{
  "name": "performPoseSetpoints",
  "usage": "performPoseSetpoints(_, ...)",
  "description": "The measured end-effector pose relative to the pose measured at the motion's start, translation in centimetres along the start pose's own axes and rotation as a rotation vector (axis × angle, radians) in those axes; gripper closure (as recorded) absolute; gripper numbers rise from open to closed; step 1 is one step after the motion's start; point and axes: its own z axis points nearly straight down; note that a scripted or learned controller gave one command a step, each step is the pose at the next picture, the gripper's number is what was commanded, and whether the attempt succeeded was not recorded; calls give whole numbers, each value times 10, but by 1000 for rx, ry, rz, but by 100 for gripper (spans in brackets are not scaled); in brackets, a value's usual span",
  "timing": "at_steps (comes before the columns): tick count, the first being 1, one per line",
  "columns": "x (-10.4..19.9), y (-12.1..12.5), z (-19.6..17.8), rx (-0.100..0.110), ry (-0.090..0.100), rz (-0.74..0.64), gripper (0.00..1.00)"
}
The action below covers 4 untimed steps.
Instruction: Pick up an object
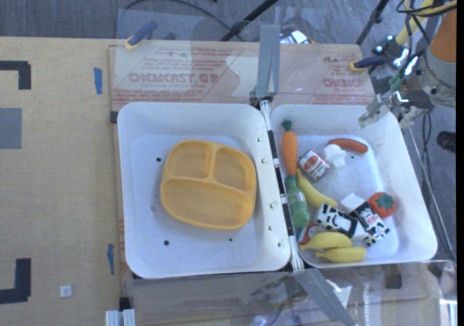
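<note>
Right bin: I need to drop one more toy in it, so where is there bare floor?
The right bin has bare floor along its right side, between the sausage and the tomato. It is crowded from the carrot down to the bananas.

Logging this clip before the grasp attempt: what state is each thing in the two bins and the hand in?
Yellow divided plate: flat, upright, alone in left bin.
Carrot: lying along right bin's left wall.
Green bottle: lying on its side.
Small can: tipped over.
Bananas: lying at the near edge.
Tomato: resting by the black-and-white carton.
Hand: above the right bin's far corner, holding nothing visible.
</note>
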Motion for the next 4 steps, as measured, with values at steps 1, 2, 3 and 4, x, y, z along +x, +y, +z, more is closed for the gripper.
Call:
performPoseSetpoints(1, 10, 34, -116, -4, -3, 15, 0)
performPoseSetpoints(2, 31, 34, 13, -2, -1, -136, 0)
performPoseSetpoints(3, 45, 34, 112, -2, -1, -243, 0)
performPoseSetpoints(4, 69, 9, 130, -1, 0, -394, 0)
